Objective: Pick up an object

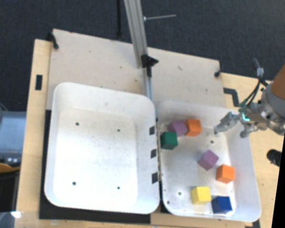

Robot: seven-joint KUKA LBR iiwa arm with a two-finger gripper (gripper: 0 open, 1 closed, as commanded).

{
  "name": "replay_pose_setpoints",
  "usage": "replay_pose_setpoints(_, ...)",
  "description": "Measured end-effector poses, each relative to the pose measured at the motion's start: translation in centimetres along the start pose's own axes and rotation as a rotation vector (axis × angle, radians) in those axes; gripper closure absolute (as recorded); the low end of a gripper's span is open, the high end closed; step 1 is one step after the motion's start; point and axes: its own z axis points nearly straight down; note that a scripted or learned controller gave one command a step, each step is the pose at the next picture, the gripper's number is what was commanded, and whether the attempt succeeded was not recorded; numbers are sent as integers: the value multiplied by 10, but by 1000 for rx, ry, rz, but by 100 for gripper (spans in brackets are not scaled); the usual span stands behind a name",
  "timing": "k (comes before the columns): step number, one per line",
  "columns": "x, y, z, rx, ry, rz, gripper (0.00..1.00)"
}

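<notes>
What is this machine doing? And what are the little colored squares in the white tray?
It's a robot arm reaching in from the right, seen by a camera up above the bench. Its fingers hang open over the right tray, holding nothing. The squares are toy blocks: a green block, two purple blocks, two orange blocks, a yellow block and a blue block. The robot's job is to pick one up. The left tray sits beside it.

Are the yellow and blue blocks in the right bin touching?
Cannot tell. The camera view shows yellow block and blue block close together, without a plain gap or contact.
</notes>
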Motion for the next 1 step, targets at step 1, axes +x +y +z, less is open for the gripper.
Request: replay_pose_setpoints(1,0,1,-3,-4,-2,-2,0)
